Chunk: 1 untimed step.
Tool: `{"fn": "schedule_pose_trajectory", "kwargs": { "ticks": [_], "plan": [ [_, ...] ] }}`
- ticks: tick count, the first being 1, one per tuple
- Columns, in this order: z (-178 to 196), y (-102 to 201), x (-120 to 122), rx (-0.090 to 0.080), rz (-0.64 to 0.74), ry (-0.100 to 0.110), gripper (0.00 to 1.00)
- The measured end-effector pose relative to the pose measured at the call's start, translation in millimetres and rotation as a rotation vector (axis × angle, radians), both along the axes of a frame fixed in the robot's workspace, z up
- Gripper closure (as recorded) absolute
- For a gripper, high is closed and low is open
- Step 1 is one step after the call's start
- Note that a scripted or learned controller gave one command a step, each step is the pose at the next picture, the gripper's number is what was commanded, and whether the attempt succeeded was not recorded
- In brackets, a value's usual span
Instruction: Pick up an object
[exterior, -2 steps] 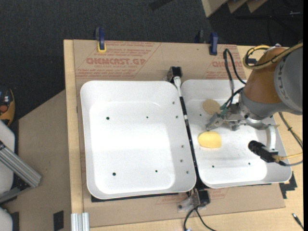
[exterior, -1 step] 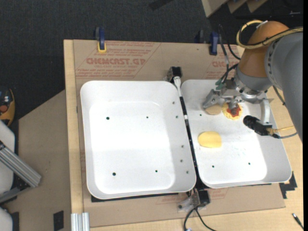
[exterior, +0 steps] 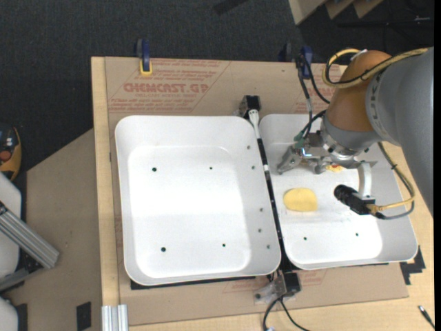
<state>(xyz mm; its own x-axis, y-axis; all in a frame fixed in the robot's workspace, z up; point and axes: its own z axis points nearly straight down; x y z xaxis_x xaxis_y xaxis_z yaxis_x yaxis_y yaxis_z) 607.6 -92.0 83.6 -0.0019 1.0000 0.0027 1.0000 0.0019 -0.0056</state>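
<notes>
Farthest left of the gripper lies the left bin [exterior: 186,198], a shallow white tray with a few dark dots on its floor. It meets the right bin [exterior: 331,250] along a dark seam, and both rest on a brown board [exterior: 172,81] held by blue clamps [exterior: 143,50] at its far edge.

The gripper [exterior: 298,158] hangs over the far part of the right bin, just right of that seam. Its metal fingers [exterior: 286,163] point left and down toward the bin floor, slightly spread, with nothing visible between them.

The yellow object [exterior: 301,200], a flattish rounded lump, lies on the right bin's floor just nearer the camera than the gripper, almost straight below it in the view and apart from the fingers.

Right of the gripper the arm [exterior: 386,102] rises, orange band [exterior: 351,95] above the wrist and grey body leaving the view's right side. A black part [exterior: 351,198] with a yellow cable hangs to the lump's right.
</notes>
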Motion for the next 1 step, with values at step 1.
{"fn": "schedule_pose_trajectory", "kwargs": {
  "ticks": [1],
  "plan": [
    [9.3,-2.1,59.5,-0.004,0.001,-0.012,0.0]
  ]
}}
